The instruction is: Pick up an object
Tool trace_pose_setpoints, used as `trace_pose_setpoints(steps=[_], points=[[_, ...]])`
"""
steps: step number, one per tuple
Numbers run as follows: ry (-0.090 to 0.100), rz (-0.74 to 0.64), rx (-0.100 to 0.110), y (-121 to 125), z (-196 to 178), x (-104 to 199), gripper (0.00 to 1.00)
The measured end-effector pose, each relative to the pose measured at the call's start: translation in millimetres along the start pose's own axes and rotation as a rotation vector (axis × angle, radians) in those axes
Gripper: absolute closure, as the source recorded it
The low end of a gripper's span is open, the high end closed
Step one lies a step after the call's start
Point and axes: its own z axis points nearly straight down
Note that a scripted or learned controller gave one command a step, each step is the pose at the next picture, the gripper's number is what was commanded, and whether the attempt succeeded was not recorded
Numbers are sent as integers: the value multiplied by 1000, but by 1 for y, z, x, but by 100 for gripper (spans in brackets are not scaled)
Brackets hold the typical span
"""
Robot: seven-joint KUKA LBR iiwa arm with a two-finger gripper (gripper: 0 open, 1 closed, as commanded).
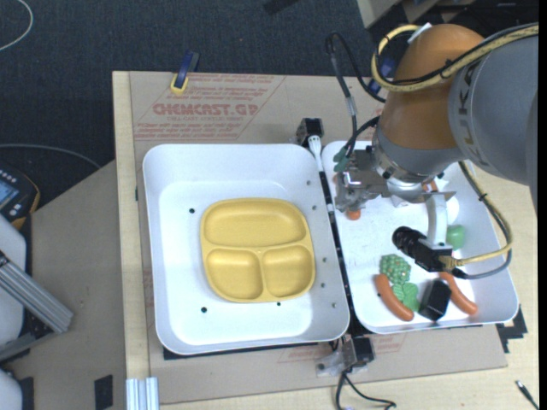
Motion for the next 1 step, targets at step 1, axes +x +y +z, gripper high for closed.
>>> trace_pose_setpoints(steps=[1], points=[[0, 2, 5, -2, 7, -5, 100]])
